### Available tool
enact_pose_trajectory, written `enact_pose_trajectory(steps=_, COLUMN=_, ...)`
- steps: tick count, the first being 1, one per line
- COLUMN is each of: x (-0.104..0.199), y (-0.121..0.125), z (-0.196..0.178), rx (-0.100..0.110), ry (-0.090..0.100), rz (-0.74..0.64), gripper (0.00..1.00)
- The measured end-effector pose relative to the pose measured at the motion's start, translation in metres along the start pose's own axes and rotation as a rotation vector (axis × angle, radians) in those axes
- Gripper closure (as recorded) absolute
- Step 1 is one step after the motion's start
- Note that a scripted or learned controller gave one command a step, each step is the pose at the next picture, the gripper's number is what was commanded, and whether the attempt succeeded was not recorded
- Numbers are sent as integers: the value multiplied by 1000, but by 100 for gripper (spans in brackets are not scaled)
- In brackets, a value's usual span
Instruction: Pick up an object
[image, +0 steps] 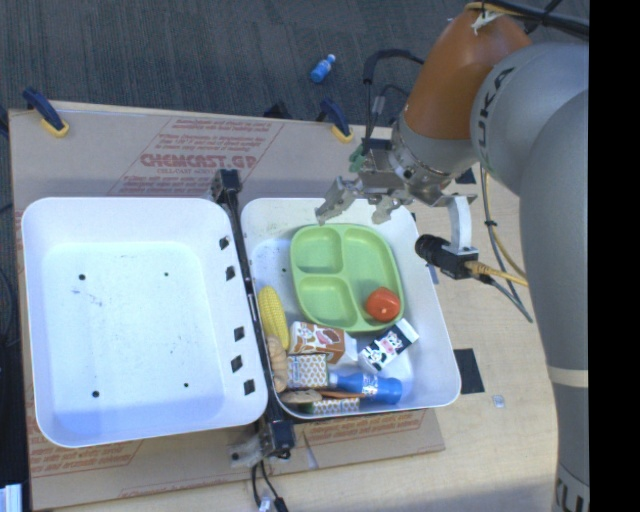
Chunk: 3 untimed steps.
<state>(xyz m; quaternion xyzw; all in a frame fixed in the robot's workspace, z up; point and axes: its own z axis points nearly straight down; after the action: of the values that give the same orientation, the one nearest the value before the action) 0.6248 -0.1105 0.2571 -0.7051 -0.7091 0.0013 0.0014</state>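
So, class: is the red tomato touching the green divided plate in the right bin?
Touching. The camera view shows the red tomato sitting inside the lower right compartment of the green divided plate, resting on its surface near the rim, with no gap.

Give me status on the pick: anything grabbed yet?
Done: the arm has brought the end effector over the far rim of the right bin, by the green tray. In hand: nothing, the fingers are spread with nothing between them. Left: the whole grasp and lift. The tomato, corn cob, blue bottle and cartons all lie in the bin.
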Motion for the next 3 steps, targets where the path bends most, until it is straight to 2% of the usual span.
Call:
enact_pose_trajectory(steps=1, x=-18, y=6, z=147, rx=-16, ry=-1, rz=0, gripper=0)
enact_pose_trajectory(steps=2, x=14, y=-6, z=154, rx=-33, ry=-12, rz=-1, gripper=0)
enact_pose_trajectory(steps=3, x=16, y=-8, z=146, rx=-24, ry=-7, rz=-3, gripper=100)
